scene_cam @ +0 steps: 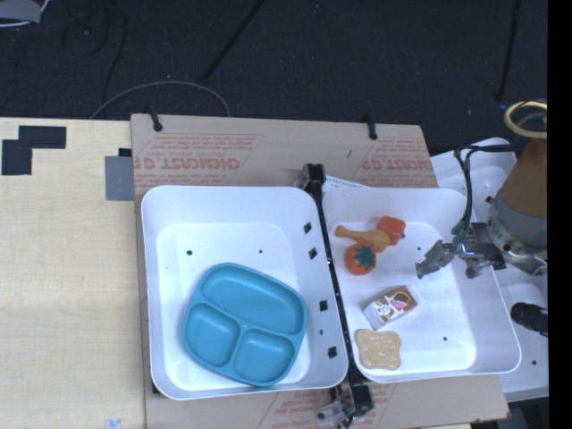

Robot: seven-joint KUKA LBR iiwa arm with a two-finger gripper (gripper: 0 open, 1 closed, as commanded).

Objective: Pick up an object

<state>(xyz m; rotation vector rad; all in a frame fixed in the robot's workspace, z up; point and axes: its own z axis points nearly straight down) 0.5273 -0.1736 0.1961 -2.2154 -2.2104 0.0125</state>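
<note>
Over the right bin [500, 351], near its right wall, gripper [440, 259] fingers seemingly apart (blurred), empty; centre over carton [391, 307] before descending.

A pale wooden bench [63, 266] bears 2 white bins [228, 208] on cardboard [268, 155].

A robotics lab test bench.
Two white bins [228, 206] sit on a cardboard sheet [268, 150] atop a wooden bench [63, 266]; cables [161, 88] trail over dark carpet [357, 43] behind.
</note>
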